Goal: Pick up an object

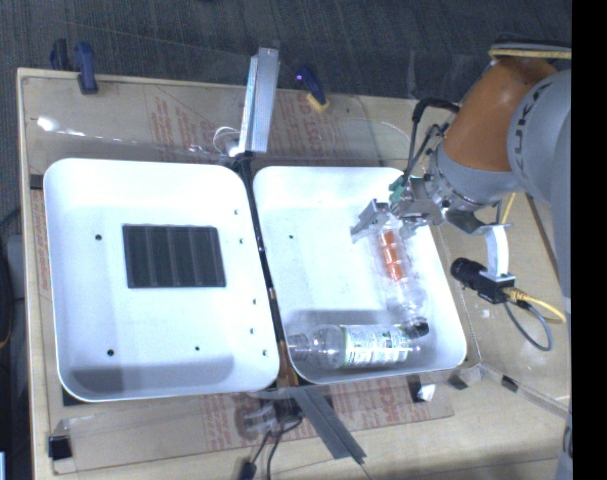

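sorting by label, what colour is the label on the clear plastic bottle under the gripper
Orange, on the clear plastic bottle under the gripper; camera view.

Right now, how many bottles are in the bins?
2. One clear bottle lies along the right bin's near edge. Another bottle with an orange label lies by its right wall, below the gripper.

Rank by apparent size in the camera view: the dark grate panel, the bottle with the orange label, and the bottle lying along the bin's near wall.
1. Dark grate panel.
2. Bottle along the near wall.
3. Orange-label bottle, partly under the gripper.

The two bottles look close; unsure.
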{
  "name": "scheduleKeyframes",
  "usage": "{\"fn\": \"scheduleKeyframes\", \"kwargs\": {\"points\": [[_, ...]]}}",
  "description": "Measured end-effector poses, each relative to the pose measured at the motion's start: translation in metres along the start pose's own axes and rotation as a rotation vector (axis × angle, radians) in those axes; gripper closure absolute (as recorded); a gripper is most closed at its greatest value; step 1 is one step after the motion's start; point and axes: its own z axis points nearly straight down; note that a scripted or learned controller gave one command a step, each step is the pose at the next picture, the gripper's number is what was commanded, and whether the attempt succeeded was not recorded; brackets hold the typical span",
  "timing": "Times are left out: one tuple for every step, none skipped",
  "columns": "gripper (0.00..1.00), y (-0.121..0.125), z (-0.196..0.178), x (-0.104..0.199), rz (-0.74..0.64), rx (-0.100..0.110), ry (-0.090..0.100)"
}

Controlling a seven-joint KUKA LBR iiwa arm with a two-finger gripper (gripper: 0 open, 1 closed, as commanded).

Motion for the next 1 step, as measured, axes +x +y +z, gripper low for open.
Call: {"fn": "scheduleKeyframes", "kwargs": {"points": [[0.0, -0.041, -0.0018, 0.0065, 0.164, 0.003, 0.003]]}}
